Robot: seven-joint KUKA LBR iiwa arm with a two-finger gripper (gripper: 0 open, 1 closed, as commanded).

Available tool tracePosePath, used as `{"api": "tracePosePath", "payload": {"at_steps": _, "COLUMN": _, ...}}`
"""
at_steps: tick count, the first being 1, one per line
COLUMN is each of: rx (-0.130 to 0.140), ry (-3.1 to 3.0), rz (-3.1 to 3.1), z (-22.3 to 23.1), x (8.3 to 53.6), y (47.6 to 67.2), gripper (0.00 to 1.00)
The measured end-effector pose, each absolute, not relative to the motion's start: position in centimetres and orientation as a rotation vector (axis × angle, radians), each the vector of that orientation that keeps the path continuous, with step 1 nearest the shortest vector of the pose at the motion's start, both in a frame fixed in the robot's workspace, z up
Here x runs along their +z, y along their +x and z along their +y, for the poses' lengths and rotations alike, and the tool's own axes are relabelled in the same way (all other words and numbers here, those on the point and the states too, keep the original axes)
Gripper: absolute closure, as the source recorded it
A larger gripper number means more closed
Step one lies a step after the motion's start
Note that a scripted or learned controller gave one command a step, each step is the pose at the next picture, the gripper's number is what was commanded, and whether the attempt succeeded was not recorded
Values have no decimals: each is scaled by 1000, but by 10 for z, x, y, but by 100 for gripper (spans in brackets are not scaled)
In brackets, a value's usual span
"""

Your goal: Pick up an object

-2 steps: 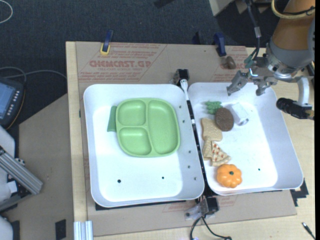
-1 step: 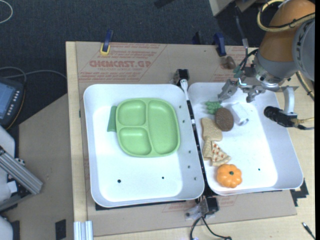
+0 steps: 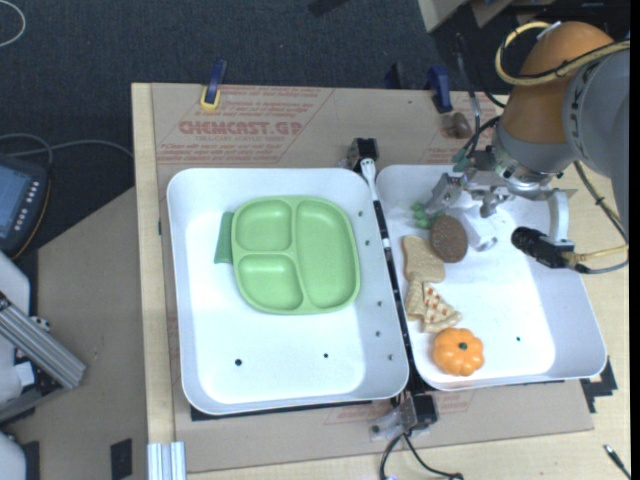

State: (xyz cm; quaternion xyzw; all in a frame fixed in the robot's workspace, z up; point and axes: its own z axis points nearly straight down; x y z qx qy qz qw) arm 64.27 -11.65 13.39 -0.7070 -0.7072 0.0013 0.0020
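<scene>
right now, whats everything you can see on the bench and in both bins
shallow white plastic bins: two, white, side by side on the bench
green three-compartment plastic plate: one, green, left bin
round dark brown cookie-like disc: one, brown, right bin, upper left
tan bread-shaped piece: one, tan, right bin, below the disc
pizza-slice toy: one, tan with red dots, right bin by its left wall
small orange pumpkin toy: one, orange, right bin, near corner
small green item: one, green, right bin, partly hidden
grey arm with orange band: one, from the right
gripper: one, above the disc
</scene>
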Motion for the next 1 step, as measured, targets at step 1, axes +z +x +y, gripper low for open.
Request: {"api": "tracePosePath", "payload": {"at_steps": 1, "rx": -11, "ry": -2231, "rz": -2230, "z": -118, "x": 104, "y": 647, "gripper": 0}}
